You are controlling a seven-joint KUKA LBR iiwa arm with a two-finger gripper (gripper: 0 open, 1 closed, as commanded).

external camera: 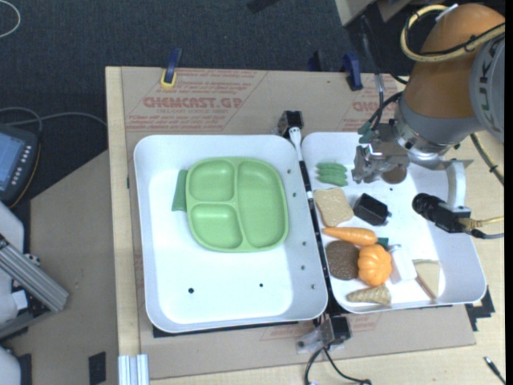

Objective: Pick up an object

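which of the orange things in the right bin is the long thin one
The carrot, lying across the bin beside the bread slice; the other orange item, the pumpkin, is round and squat.

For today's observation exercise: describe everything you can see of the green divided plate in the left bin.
The green divided plate is a pale green rounded rectangle that looks like plastic, with three compartments: two smaller ones on the left, one long one on the right. It lies flat and right side up in the upper middle of the left bin, over a darker green flat piece that sticks out at its left edge.
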